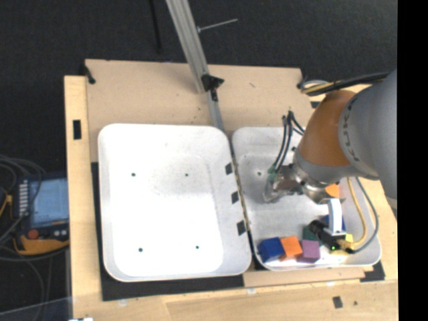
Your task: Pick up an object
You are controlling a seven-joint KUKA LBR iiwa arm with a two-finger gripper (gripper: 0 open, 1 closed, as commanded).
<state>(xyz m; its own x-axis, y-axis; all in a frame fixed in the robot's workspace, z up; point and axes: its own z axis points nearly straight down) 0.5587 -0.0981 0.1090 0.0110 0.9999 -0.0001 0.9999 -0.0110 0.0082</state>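
Gripper: mine (273, 191), low over the bare floor of the right bin (257, 146), toward that bin's left wall.
Jaws: cannot tell if spread or pressed together; from above they are a small grey blur.
Arm: grey with the orange band (324, 136), coming in from the view's right and covering much of the right bin's far side.
Blocks: three in a row along the right bin's lower wall as the view shows it, each just beside the next.
Blue block (271, 249): leftmost, by the bin's lower-left corner; deep blue, squarish, the largest-looking of the three.
Orange block (291, 246): middle of the row; bright orange, small, square top face.
Purple block (311, 249): right end of the row; soft violet, about like the orange one in shape.
Green thing (312, 232): dark, just behind the purple block; shape too unclear to call.
Gap: the blocks lie apart from my gripper, with white floor between us.
Left bin (160, 179): white, rounded corners, side by side with the right bin.
Bench (134, 92): pale brown board under both bins.
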